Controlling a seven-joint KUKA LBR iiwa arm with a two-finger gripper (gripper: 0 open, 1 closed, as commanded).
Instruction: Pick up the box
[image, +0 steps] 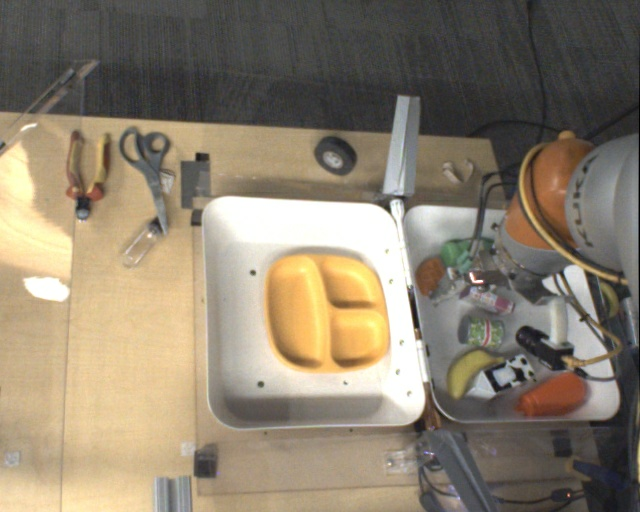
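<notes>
A grey robot arm (590, 200) with an orange band reaches in over the right bin (432, 228), its pincer (478, 268) low among the clutter near the bin's far left corner; whether the pincer is open or closed cannot be told. The box (510, 373), black and white, lies near the bin's near edge, between a banana (466, 368) and an orange-red toy (552, 395). A yellow divided tray (327, 310) sits in the middle of the left bin (235, 250). Scissors (150, 170) and pliers (86, 170) rest at the surface's (100, 350) far left corner.
</notes>
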